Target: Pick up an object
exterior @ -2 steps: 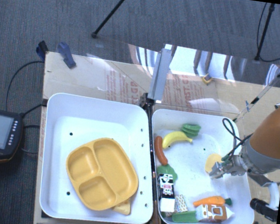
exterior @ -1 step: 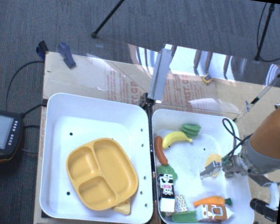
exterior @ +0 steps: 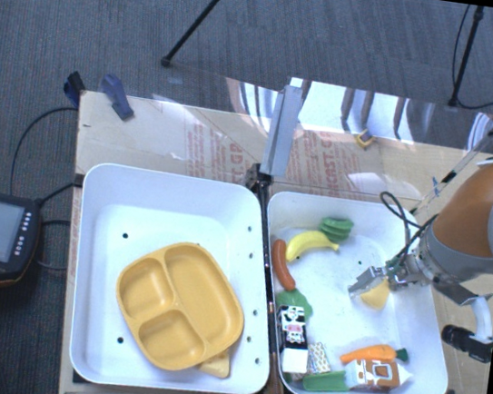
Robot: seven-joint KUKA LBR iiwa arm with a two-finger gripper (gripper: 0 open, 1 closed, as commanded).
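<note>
Carton (exterior: 373, 374) sits at right bin's (exterior: 436, 358) front edge; gripper (exterior: 371, 284) grasps yellow wedge (exterior: 377, 296) by its tip, so it may slip.

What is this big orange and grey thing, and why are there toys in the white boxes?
That big thing is a robot arm. It reaches in from the right, and a camera up above looks down on it. At its end is a gripper, like a hand with two fingers. It sits over a pale yellow piece, and I cannot tell if it is holding it.

The right bin has pretend food: a banana, a red sausage, a green piece, a carrot and a little milk carton. The left bin has a yellow tray with sections. The robot's job is to pick something up.
</note>
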